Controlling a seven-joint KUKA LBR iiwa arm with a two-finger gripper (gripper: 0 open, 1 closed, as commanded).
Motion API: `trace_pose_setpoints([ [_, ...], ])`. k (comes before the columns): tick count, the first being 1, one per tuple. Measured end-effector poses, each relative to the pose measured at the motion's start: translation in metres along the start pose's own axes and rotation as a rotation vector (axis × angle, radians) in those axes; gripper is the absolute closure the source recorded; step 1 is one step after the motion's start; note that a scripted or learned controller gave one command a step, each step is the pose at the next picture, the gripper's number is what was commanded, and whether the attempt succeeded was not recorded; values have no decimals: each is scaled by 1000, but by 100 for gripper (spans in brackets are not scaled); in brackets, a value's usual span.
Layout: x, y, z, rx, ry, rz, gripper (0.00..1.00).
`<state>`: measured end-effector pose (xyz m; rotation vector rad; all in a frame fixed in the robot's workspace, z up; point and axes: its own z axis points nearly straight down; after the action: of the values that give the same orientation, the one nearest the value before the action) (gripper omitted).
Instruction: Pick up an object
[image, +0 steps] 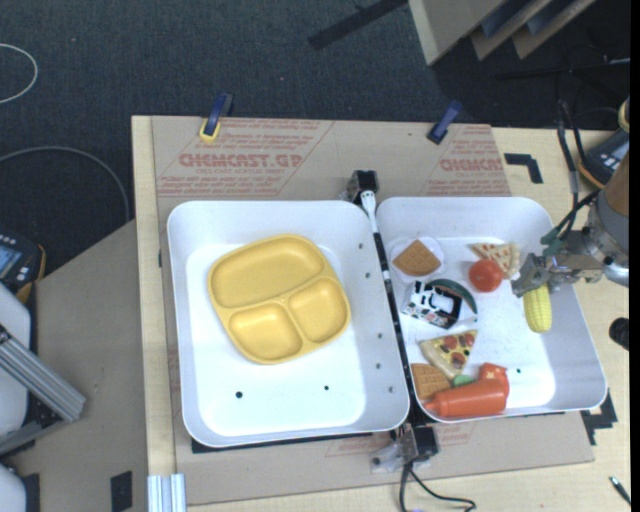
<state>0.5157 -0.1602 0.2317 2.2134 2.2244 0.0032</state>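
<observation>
The pincer (535, 281) sits at the upper end of the corn cob (539, 308) in the right bin (575, 355); whether it is apart or clamped cannot be told. The cob lies near the bin's right wall, its long axis running roughly top to bottom in the camera view. This appears to be the approach or grasp step; the next move calls for a confirmed grip before lifting.

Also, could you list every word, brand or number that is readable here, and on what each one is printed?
"CHEMCAST GP": red print on the brown board, behind the left bin.
Red print on the same board behind the right bin: too blurred to read.
The black-and-white item in the right bin: markings too small to read.
</observation>
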Motion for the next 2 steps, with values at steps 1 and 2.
trace_pose_setpoints([
  [1, 53, 15, 8, 5, 2, 1, 100],
  [2, 115, 13, 13, 7, 4, -1, 100],
])
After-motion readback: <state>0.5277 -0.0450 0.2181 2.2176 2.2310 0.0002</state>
